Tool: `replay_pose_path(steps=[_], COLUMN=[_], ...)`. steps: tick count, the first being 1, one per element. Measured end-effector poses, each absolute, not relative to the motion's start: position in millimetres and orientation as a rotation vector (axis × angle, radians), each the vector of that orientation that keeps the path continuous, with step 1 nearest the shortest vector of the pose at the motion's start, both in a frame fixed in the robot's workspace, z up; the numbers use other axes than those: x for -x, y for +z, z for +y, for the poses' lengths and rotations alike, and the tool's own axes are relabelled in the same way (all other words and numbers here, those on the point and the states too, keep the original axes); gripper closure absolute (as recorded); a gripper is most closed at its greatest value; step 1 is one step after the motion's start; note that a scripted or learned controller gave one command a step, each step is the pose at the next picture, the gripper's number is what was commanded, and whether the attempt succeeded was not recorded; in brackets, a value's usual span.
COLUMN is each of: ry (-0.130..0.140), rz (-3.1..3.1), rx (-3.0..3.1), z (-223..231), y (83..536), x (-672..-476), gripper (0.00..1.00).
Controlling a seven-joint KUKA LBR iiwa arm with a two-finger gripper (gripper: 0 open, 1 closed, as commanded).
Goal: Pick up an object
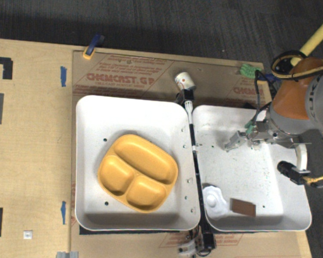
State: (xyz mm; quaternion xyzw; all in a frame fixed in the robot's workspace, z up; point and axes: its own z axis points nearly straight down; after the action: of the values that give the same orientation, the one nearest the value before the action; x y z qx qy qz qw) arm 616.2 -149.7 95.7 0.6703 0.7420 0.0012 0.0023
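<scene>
Camera view, nearest edge first: a small brown rectangular block [243,207] lies flat by the front wall of the right bin [296,218], with a white rounded plastic piece [213,200] just beside it in the front left corner. Across the divider, a glossy yellow three-compartment tray [138,171] lies in the left bin [88,148], upside down by the look of its bulging sections. Farther back, the gripper [235,141] hangs low over the right bin's speckled floor, its grey fingers parted and grasping nothing.
</scene>
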Motion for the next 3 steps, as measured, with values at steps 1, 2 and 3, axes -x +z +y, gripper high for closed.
replay_pose_path(steps=[1,2,3], ry=[0.0,0.001,0.002], rz=[2.427,2.427,2.415], rx=[-1.993,-1.993,-2.01], z=[-159.4,-159.4,-108.9], y=[85.0,85.1,85.2], x=[-530.0,-530.2,-516.3], gripper=[0.0,0.0,0.0])
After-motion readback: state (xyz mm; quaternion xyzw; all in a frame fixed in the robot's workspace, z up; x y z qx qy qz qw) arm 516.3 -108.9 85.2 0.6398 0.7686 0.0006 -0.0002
